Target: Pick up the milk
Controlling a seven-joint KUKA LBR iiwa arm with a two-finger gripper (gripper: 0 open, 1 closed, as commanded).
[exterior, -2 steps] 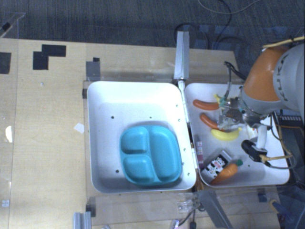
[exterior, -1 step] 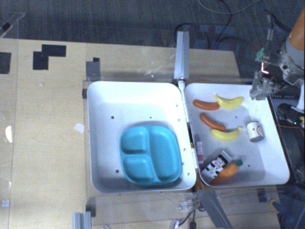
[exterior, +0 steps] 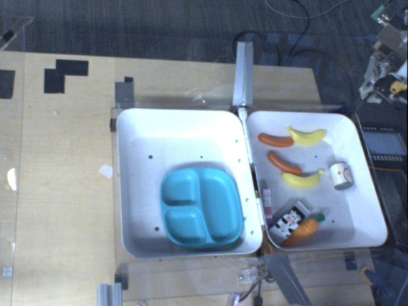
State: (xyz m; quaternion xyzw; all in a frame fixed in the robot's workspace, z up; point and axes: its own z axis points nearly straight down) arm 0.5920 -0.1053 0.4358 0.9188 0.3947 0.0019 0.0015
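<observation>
Hovering outside the far right corner of the right bin (exterior: 357,129), the gripper (exterior: 382,75) was well apart from the milk (exterior: 289,219).

Its grip, released or clenched, could not be told. The milk carton lay at the bin's near left, touching a carrot (exterior: 302,229), with bananas (exterior: 306,135), sausages (exterior: 284,163) and a can (exterior: 341,175) between.

a robotics lab: wooden bench (exterior: 57,171), two white bins (exterior: 131,171), loose cables (exterior: 287,2) (toy food).
</observation>
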